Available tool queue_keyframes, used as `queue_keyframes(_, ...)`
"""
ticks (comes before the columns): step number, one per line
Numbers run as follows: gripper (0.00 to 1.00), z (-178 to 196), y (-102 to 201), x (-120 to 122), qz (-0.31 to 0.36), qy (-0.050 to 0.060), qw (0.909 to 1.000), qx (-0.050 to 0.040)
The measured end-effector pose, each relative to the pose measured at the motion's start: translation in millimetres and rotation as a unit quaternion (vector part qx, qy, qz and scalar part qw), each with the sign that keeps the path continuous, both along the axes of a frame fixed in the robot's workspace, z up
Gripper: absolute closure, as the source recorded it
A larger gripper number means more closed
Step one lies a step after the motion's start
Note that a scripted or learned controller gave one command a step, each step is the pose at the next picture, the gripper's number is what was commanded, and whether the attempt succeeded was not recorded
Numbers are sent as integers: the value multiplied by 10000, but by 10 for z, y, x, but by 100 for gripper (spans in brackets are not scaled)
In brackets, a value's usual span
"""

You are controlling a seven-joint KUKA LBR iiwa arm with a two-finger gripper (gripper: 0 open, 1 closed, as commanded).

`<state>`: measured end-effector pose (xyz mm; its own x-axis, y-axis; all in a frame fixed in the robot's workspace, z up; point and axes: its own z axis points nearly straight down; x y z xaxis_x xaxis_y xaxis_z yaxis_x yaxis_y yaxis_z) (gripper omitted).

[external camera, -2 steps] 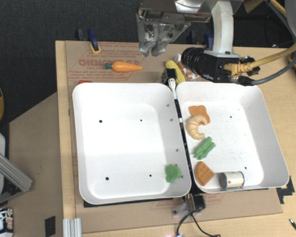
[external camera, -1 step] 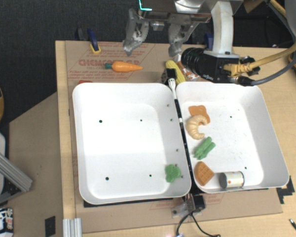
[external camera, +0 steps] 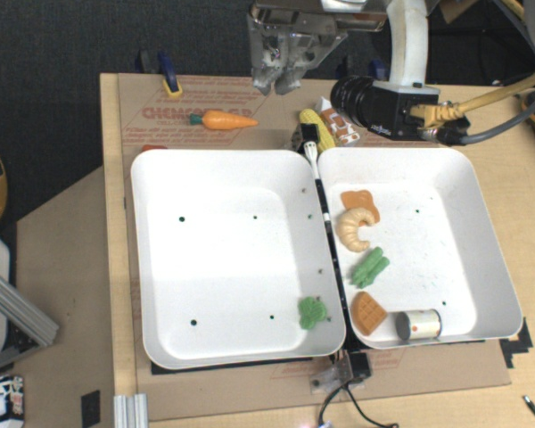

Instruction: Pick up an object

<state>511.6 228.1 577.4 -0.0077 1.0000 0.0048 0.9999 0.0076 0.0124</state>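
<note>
My gripper (external camera: 277,78) hangs high above the back edge of the bench, over the cardboard behind the left bin (external camera: 160,239). Nothing shows between its fingers (external camera: 266,80), which stand slightly apart. In the right bin (external camera: 481,239) lie a croissant (external camera: 357,226), an orange bread piece (external camera: 358,200), a green leafy piece (external camera: 369,267), a waffle-like biscuit (external camera: 368,313) and a silver can (external camera: 418,325) on its side. A green broccoli piece (external camera: 313,312) sits in the left bin's front right corner.
A toy carrot (external camera: 221,120) lies on the cardboard behind the left bin. A yellow corn cob (external camera: 314,127) and a brown snack packet (external camera: 341,128) rest behind the bins' divide. A blue and yellow clamp (external camera: 169,75) sits at the back left.
</note>
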Motion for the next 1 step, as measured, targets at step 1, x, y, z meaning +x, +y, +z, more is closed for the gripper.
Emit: queue_keyframes(1, 0, -5, -1, 0, -1, 6, 10000, -3)
